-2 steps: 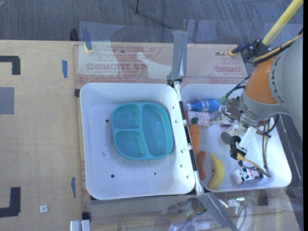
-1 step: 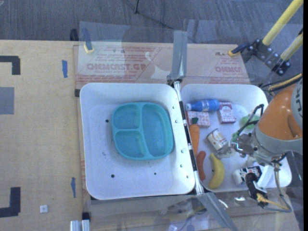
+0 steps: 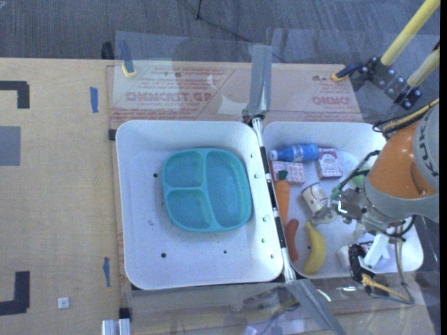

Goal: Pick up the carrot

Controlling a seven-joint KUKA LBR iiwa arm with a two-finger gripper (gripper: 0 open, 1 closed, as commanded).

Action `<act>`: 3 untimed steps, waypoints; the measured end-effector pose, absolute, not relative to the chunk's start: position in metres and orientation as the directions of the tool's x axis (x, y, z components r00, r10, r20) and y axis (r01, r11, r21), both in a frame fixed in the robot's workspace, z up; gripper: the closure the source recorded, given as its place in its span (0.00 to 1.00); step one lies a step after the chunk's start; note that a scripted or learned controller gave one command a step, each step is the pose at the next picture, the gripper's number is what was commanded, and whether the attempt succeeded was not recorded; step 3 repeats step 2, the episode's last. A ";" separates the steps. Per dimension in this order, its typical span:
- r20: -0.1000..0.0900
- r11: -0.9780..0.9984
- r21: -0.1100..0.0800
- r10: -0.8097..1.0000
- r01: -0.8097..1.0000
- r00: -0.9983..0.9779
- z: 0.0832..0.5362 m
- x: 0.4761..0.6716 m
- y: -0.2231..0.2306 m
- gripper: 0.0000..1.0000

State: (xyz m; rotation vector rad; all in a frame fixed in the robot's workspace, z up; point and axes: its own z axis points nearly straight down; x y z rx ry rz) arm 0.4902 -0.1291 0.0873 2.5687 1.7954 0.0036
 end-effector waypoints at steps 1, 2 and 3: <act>-0.003 -0.348 0.011 0.938 0.938 0.348 0.098 0.491 -0.131 1.00; 0.000 -0.344 -0.002 0.939 0.939 0.344 0.184 0.480 -0.053 1.00; 0.000 -0.344 -0.002 0.939 0.939 0.344 0.184 0.480 -0.053 1.00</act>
